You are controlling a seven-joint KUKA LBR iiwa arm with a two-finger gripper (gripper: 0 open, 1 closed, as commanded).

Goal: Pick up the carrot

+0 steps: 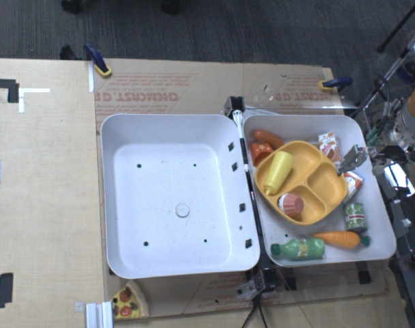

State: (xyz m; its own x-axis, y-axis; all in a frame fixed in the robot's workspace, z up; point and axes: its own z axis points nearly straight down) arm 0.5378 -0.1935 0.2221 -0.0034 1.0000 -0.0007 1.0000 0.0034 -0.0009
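Observation:
The carrot (pixel 337 238), orange with a green stub at its right end, lies flat along the front wall of the right bin (pixel 380 203). It sits just right of a green bottle (pixel 299 249) and below a small green can (pixel 355 217). My gripper (pixel 352 158) reaches in from the right and hangs over the right rim of the yellow divided plate (pixel 321 183). That places it well behind the carrot, apart from it, and nothing shows in its grasp.
The plate carries a yellow cup (pixel 277 170) and a pink cupcake (pixel 291 203). Red toy food (pixel 264 142) and two snack packets (pixel 328 144) crowd the bin's back. The left bin (pixel 118 203) holds a small white disc (pixel 182 211). A pizza-slice toy (pixel 127 303) lies outside.

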